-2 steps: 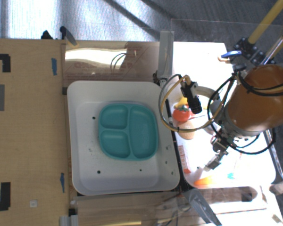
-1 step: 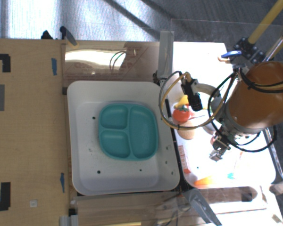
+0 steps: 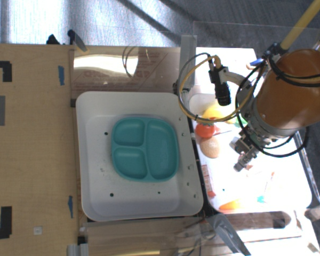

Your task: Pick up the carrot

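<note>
The carrot [image 3: 230, 205] appears as a small orange shape with a yellowish end, lying at the near edge of the bright right bin [image 3: 288, 196]. My gripper [image 3: 244, 162] hangs over the middle of that bin, up and to the right of the carrot and well apart from it. Nothing shows between it and the carrot. The glare in this bin washes out fine detail.
A red tomato-like ball [image 3: 205, 130], a yellow fruit [image 3: 213, 111] and a beige oval [image 3: 210, 147] sit along the right bin's left side. A small cyan piece [image 3: 261, 199] lies near the carrot. The left bin [image 3: 90, 143] holds a teal divided plate [image 3: 145, 148].
</note>
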Controlling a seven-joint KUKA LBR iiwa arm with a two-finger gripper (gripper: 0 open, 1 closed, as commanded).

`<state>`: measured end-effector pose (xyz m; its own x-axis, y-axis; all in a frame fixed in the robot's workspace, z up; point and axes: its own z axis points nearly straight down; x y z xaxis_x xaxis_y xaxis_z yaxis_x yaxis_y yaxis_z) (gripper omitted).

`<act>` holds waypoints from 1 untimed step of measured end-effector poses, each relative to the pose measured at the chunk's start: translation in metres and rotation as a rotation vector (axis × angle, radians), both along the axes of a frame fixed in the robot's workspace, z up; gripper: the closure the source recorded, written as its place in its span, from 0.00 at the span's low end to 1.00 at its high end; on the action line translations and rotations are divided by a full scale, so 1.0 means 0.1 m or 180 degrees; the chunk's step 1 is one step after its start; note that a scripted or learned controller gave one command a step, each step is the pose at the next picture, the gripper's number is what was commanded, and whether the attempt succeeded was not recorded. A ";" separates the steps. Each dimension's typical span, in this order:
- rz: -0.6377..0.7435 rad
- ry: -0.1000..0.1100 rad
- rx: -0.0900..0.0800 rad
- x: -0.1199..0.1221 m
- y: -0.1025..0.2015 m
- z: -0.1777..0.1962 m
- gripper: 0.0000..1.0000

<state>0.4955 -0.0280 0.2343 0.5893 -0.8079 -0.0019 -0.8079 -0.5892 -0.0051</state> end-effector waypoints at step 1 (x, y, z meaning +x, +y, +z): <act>0.1197 0.0019 -0.0004 -0.16 -0.05 -0.51 1.00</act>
